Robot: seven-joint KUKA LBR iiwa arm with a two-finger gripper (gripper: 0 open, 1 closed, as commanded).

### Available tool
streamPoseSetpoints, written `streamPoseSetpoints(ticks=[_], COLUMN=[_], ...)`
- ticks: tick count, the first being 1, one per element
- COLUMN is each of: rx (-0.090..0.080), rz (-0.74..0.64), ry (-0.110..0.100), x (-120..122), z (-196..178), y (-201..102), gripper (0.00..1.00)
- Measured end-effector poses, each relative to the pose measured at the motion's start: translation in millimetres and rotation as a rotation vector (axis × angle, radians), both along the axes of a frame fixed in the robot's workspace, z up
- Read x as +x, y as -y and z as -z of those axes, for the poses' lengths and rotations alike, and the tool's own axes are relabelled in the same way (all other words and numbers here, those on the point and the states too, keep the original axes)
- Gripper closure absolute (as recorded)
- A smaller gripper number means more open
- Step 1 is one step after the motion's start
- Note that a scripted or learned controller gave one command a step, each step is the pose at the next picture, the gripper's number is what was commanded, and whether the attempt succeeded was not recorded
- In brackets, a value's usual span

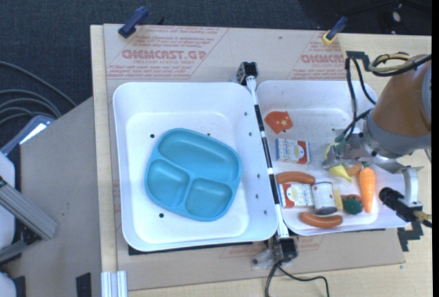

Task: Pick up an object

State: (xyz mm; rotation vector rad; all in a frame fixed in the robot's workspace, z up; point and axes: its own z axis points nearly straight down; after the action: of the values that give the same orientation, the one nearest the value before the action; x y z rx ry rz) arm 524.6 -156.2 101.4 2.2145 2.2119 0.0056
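Half covered a yellow piece [338,169] in the right bin [309,87], just beside the carrot [368,186]. Could not tell the claw's [341,153] state. Judged the piece light, stiff, slick plastic; best taken across its narrow middle.

right bin [302,93]: food crowds front, back open | left bin [130,151]: tray [193,173] centred

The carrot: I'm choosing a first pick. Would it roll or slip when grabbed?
The carrot looks smooth and tapered, so fingers may slide toward its narrow tip. Its round body probably rolls if nudged sideways. It looks like a light, stiff toy.
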Motion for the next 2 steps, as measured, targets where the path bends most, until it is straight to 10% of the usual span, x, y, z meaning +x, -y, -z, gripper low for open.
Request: streamPoseSetpoints(ticks=[1,2], rx=[0.007,0.006], rz=[-0.003,-0.002], ry=[-0.011,-0.011], x=[26,-29], z=[-83,-155], y=[-92,-101], gripper=[1.0,1.0])
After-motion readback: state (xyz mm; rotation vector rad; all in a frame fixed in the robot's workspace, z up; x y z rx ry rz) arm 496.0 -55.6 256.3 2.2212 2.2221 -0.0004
